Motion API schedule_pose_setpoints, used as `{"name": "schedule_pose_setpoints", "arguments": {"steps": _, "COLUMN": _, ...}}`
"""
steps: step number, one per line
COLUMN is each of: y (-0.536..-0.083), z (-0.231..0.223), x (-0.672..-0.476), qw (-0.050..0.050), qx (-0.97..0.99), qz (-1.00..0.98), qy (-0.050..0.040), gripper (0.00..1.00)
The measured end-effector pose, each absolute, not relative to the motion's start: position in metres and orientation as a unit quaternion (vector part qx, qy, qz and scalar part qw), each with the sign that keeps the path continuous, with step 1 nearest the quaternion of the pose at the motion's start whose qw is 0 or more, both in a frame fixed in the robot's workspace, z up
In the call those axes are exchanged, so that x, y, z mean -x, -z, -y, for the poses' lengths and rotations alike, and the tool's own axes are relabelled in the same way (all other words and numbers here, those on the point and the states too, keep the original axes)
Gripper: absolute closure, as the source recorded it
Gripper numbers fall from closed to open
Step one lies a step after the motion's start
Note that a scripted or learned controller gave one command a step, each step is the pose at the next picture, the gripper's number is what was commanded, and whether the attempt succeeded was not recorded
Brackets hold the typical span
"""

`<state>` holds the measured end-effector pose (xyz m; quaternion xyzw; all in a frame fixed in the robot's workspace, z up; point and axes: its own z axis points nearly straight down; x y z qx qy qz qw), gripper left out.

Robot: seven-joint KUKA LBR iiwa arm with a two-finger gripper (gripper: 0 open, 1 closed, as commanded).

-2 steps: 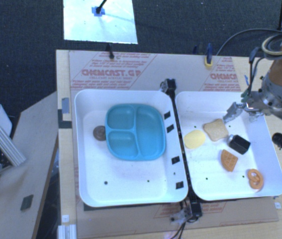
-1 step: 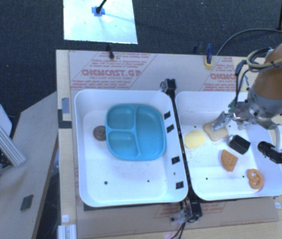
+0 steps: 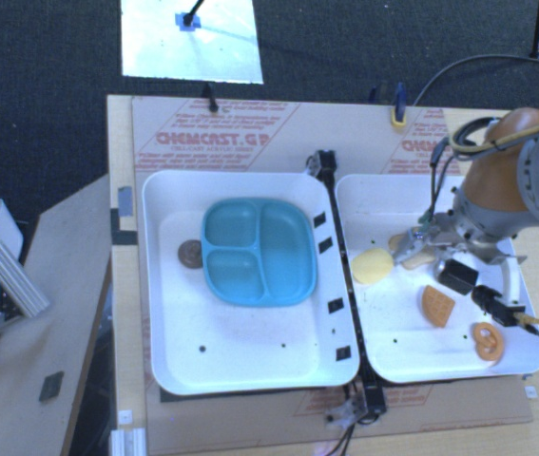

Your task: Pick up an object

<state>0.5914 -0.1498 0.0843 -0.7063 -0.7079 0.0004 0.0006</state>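
Just left of the end effector (image 3: 412, 248) lies a yellow disc (image 3: 373, 266).

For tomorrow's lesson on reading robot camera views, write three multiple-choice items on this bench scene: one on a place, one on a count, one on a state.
1. Where does the blue divided plate lie?
A. left bin
B. right bin
C. on the floor

2. How many food items lie in the right bin?
A. one
B. three
C. five

3. How does the plate lie?
A. upside down
B. on edge
C. flat, compartments up

Answers:
1 A, it lies in the left bin.
2 B, yellow round piece, orange wedge, pretzel.
3 C, its three compartments show.
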Motion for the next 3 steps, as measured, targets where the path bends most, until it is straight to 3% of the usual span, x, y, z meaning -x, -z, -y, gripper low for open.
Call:
{"name": "schedule_pose_setpoints", "arguments": {"steps": 1, "y": -0.085, "z": 0.15, "x": -0.592, "qw": 0.0, "qx": 0.707, "qz": 0.707, "qy": 0.0004, "gripper": 0.0}}
{"name": "schedule_pose_setpoints", "arguments": {"steps": 2, "y": -0.096, "z": 0.15, "x": -0.593, "qw": -0.002, "qx": 0.707, "qz": 0.707, "qy": 0.0015, "gripper": 1.0}}
{"name": "schedule_pose_setpoints", "arguments": {"steps": 3, "y": -0.159, "z": 0.154, "x": -0.59, "qw": -0.003, "qx": 0.707, "qz": 0.707, "qy": 0.0017, "gripper": 1.0}}
